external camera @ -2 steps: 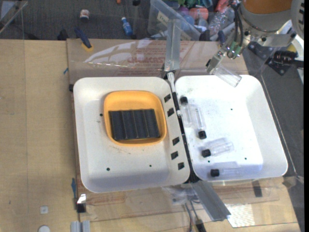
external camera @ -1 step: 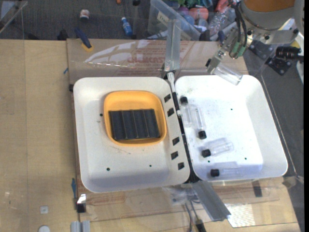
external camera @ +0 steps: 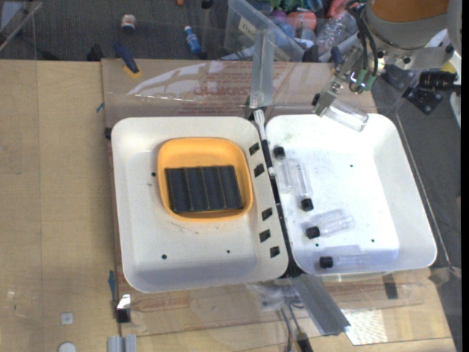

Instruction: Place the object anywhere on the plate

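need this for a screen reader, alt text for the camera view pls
A grey arm's pincer holds a clear bottle above the right white bin, where more clear bottles lie. The left bin has an orange plate bearing a dark ridged block.

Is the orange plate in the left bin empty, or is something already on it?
Not empty. A dark ribbed rectangular object lies flat on the orange plate in the left bin, covering most of its middle.

I see bright, even overhead light. The white bins glare, nearly washing out the clear items in the right one. Shadows are soft and short. The arm at the top right looks slightly blurred; the picture is grainy overall.
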Robot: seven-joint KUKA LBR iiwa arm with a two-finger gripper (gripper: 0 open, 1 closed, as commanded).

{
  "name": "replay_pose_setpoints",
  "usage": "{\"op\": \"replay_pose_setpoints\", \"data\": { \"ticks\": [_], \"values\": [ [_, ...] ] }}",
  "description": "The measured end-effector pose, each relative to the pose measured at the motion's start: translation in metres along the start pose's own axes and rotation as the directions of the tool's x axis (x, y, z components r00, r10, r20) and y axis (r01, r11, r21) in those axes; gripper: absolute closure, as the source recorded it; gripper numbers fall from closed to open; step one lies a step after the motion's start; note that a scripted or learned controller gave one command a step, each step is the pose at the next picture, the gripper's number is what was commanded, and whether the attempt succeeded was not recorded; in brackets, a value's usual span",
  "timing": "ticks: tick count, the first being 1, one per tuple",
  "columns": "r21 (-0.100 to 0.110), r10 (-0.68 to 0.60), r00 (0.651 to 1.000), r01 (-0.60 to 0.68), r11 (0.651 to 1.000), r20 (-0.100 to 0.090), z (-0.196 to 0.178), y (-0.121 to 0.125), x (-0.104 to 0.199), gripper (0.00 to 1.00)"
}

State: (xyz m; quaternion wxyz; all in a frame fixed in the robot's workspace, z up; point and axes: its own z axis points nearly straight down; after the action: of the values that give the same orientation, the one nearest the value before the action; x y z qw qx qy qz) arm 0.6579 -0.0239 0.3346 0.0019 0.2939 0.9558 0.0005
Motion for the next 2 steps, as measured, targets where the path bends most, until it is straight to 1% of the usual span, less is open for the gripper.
{"op": "replay_pose_setpoints", "data": {
  "ticks": [1,2],
  "values": [
    [-0.002,-0.111,0.994,0.111,0.994,0.003,-0.003,0.002,0.0,1.0],
    [-0.002,-0.15,0.989,0.15,0.989,0.006,-0.016,-0.007,-0.007,1.0]
  ]
}}
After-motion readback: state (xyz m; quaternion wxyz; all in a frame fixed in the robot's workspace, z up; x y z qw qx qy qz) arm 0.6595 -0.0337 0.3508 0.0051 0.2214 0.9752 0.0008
